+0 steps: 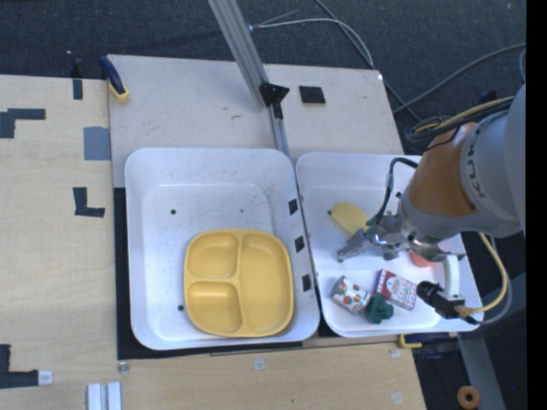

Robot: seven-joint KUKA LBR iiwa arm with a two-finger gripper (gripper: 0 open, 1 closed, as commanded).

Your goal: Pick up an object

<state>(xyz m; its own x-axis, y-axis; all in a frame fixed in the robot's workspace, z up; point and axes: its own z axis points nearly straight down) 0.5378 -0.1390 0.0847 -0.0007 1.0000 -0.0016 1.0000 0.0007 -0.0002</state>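
From the overhead camera view, the arm (479,173) reaches in from the right and hangs low over the right bin (318,178), with the gripper (363,244) down among the loose things there. Its grey fingers (350,248) point toward the bin's left wall, but whether they are spread or pressed together I cannot tell at this size, and nothing can be made out between them. Just above the gripper, close to its tips and perhaps touching, lies a pale yellow object (347,217). Below it, near but apart, sit a small red-and-white carton (348,294), a dark green piece (379,310) and a red-and-white packet (397,289), bunched along the bin's near side. A small red piece (421,259) peeks out behind the wrist. Well off to the gripper's left, in the left bin (145,178), rests a yellow divided plate (239,282). By my judgement the pick is not yet made: every object lies on a bin floor, so closing on one and lifting it are left to do, the yellow object looking likeliest.
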